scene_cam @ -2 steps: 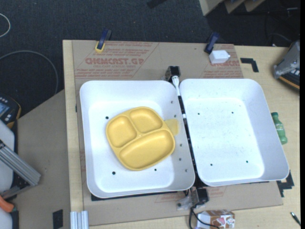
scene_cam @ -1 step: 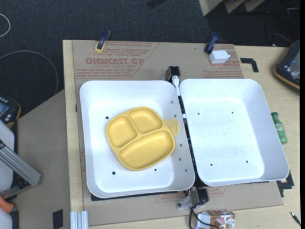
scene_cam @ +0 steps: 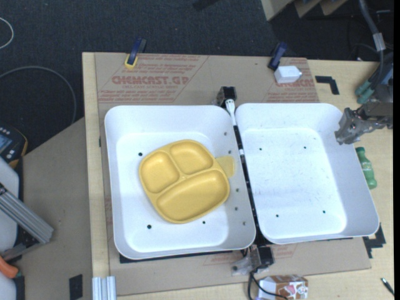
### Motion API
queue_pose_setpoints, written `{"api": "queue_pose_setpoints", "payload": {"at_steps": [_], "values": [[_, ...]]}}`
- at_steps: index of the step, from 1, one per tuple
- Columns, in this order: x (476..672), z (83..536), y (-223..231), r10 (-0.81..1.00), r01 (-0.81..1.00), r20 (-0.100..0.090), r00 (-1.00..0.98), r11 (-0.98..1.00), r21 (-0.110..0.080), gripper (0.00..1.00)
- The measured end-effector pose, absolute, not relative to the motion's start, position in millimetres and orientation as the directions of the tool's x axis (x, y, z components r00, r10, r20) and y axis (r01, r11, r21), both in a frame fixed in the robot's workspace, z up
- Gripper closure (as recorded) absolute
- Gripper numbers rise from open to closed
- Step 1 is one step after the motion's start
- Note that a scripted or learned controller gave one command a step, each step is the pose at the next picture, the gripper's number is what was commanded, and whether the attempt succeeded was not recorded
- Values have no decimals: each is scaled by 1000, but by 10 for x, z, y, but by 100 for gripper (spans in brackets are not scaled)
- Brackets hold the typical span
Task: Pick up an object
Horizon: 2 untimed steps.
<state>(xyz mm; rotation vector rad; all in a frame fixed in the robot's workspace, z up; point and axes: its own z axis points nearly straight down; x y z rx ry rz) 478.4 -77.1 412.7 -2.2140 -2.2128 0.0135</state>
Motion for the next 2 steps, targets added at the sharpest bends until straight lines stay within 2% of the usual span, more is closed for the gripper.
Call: {"api": "queue_pose_setpoints", "payload": {"at_steps": [1, 2], "values": [[4784, 3324, 251, 1000, 1000, 2, -11, 11, -11, 100], [4798, 4063, 908, 1000, 1000, 3, -9, 9, 9, 100]]}}
